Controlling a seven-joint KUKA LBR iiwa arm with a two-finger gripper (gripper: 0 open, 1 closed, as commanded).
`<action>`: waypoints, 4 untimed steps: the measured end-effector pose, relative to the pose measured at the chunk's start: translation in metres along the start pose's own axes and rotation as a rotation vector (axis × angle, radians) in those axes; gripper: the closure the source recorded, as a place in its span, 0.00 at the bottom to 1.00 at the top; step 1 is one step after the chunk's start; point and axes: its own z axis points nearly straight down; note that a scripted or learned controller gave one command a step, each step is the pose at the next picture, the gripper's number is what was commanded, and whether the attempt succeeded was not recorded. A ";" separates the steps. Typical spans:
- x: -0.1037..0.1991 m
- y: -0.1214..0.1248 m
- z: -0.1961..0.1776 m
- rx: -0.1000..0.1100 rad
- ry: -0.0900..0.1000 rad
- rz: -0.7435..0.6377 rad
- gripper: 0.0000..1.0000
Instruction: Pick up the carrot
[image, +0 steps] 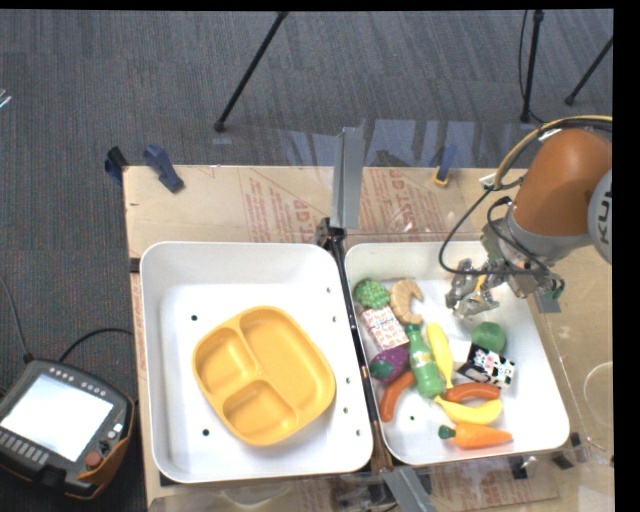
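Note:
The carrot (481, 436) is orange with a green tuft at its left end. It lies flat near the front edge of the right bin (553, 400), just below a yellow banana (470, 411). My gripper (470, 297) hangs over the back part of the same bin, above and left of a green round toy (489, 337). It is well apart from the carrot, with nothing seen held in it.
Crowding the right bin are a broccoli (372, 294), a croissant (407, 298), a green bottle (423, 363), an eggplant (388, 361), red sausages (396, 395) and a cow-print carton (491, 367). A yellow divided plate (263, 373) lies in the left bin (165, 300).

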 end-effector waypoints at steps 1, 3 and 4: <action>0.002 -0.004 -0.080 0.004 0.001 -0.212 1.00; 0.005 0.000 0.016 -0.007 0.011 -0.322 0.00; -0.030 0.105 0.012 -0.002 0.007 -0.479 0.00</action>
